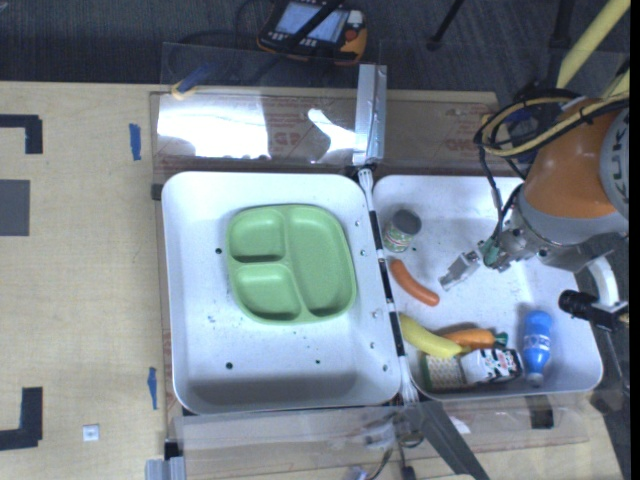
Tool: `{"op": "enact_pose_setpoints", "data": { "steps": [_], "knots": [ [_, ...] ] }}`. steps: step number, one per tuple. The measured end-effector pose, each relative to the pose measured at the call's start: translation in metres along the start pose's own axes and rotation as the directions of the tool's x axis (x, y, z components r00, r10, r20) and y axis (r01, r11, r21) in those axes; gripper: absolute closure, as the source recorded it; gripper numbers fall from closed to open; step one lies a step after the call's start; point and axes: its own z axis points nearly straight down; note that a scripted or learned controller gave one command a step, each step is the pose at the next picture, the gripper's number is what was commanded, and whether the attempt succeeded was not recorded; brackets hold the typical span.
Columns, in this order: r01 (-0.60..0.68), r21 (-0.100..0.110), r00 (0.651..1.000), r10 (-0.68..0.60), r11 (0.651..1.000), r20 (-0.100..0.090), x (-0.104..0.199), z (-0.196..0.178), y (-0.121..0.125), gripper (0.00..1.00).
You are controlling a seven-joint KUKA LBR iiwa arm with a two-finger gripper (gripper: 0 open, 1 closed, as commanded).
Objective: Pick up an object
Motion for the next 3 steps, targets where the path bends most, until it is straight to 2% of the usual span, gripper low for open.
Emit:
{"op": "enact_pose_setpoints", "data": {
  "steps": [1, 2, 3],
  "knots": [
    [-0.053, -0.006, 0.999, 0.053, 0.999, 0.003, 0.041, 0.031, -0.051, 0.00],
    [-0.141, -0.007, 0.990, 0.141, 0.990, 0.004, 0.033, 0.031, 0.002, 0.00],
    [-0.145, -0.005, 0.989, 0.145, 0.989, 0.003, 0.016, 0.032, 0.053, 0.00]
  ]
}}
